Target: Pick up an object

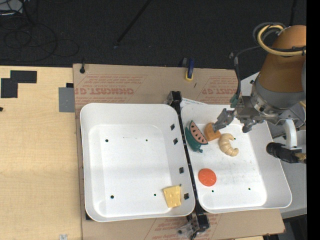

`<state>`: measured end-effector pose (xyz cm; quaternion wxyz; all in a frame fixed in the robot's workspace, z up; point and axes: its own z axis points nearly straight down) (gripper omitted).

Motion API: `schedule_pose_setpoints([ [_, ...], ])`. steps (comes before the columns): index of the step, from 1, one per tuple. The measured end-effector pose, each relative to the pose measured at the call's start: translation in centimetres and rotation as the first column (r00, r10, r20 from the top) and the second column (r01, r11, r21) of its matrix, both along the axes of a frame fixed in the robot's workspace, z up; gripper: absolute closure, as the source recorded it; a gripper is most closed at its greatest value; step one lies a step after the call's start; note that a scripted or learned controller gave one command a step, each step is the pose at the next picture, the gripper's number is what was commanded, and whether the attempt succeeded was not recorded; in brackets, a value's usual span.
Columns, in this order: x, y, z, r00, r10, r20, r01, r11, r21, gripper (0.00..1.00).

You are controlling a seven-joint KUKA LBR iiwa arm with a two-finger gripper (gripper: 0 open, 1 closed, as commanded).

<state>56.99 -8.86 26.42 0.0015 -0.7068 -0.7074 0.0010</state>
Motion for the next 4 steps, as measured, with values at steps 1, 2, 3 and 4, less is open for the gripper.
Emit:
schedule_pose_setpoints([
  [1, -7.3, -3.3, -4.0, 1.0, -0.006, -0.008, 0.006, 1.0, 0.0, 0.0],
  [2, -9.5, -1.5, -18.1, 1.0, 0.0, -0.001, 0.0, 1.0, 0.002, 0.0],
  [3, -9.4, -1.7, -16.5, 1.0, -0.007, 0.002, 0.007, 1.0, 0.004, 1.0],
  [4, -6.2, 7.8, -7.2, 1.0, 0.011, 0.011, -0.011, 1.0, 0.004, 1.0],
])
